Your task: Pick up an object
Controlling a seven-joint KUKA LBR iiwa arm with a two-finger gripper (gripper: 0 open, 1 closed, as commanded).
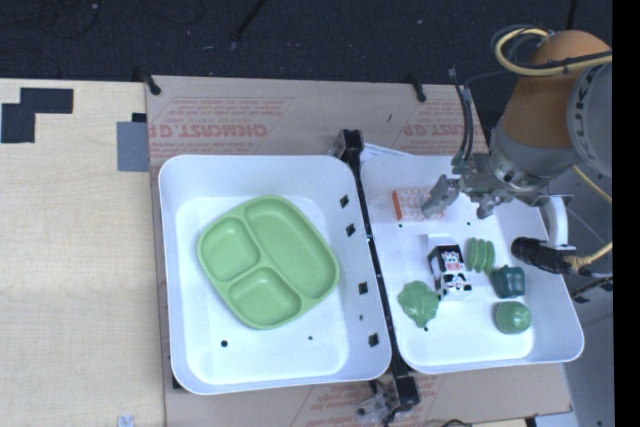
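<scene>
Reaching in, nothing picked yet.
Our gripper (462, 198) hangs spread and empty in the right bin (560, 350); the toys (452, 270) lie at six o'clock, so we must descend.

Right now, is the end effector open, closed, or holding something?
End effector: open, holding nothing, above the right bin.
</scene>
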